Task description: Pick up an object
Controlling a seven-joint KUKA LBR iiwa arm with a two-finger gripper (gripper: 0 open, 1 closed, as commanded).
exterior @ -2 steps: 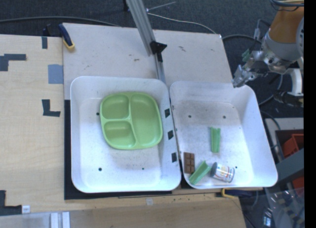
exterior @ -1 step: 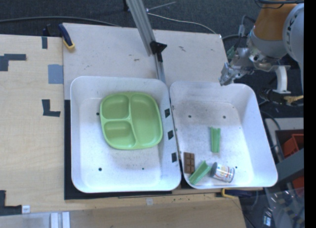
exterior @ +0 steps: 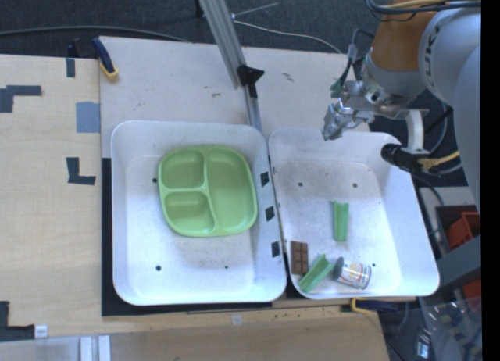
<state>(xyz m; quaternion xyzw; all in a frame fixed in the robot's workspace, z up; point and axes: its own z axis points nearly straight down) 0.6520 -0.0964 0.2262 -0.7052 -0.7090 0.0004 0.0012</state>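
Fingers on the gripper [exterior: 334, 128] are too small and blurred for us to tell how far apart they stand; we see nothing held under them. The gripper hangs over the far left corner of the right bin [exterior: 406, 195], just inside its far rim and close to the seam where the two bins meet. The grey arm [exterior: 437, 47] comes in from the right above that bin's far right corner.

Things to pick lie well apart from the gripper, in the near half of the right bin. A green stick [exterior: 341, 221] lies alone near the middle of the floor, with bare white floor on all sides. Along the near edge we see a brown block [exterior: 299, 256] just beside the left wall, a green wedge [exterior: 315, 273] leaning toward the near rim, and a small jar [exterior: 353, 274] on its side, just right of the wedge. The far half of the floor, between the gripper and the stick, is open.

In the left bin [exterior: 129, 219], a green divided plate [exterior: 208, 191] sits right of centre, its right edge near the seam wall, with free floor left of it and on its near side.
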